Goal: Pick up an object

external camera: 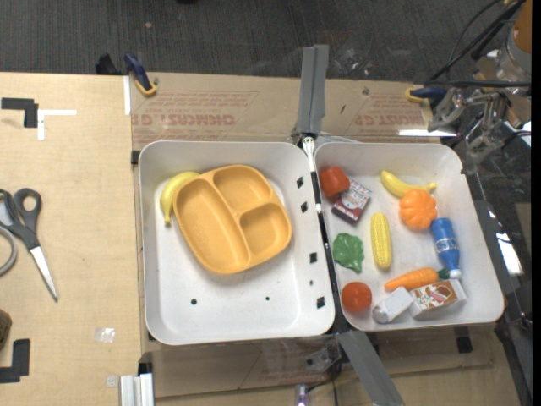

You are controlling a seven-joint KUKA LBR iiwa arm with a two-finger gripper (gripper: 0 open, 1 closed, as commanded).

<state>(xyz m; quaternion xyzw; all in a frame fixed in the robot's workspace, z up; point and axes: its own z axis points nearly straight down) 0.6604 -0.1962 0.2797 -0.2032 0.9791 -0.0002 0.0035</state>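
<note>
I see the gripper (461, 108) parked beyond the far right corner of the right bin (452, 315), tangled in cables, and I cannot tell how it is set from this angle. Nothing is picked yet, so I would judge the task at its start. All candidates lie in the right bin: a small banana (404, 183) and pumpkin (418, 209) near the far edge, a corn cob (381, 239) and green leafy piece (347, 252) in the middle, a blue bottle (445, 244) by the right wall, a carrot (412, 278) touching a juice carton (437, 298) at the near edge. I would go for the corn cob: it lies apart from its neighbours, so I'd close across its narrow width. The carrot and carton are crowded together, risky. The left bin (161, 311) carries an orange divided plate (231, 218) with another banana (172, 193) tucked against it; scissors (30, 235) sit on the bench at left, well out of the way.
</note>
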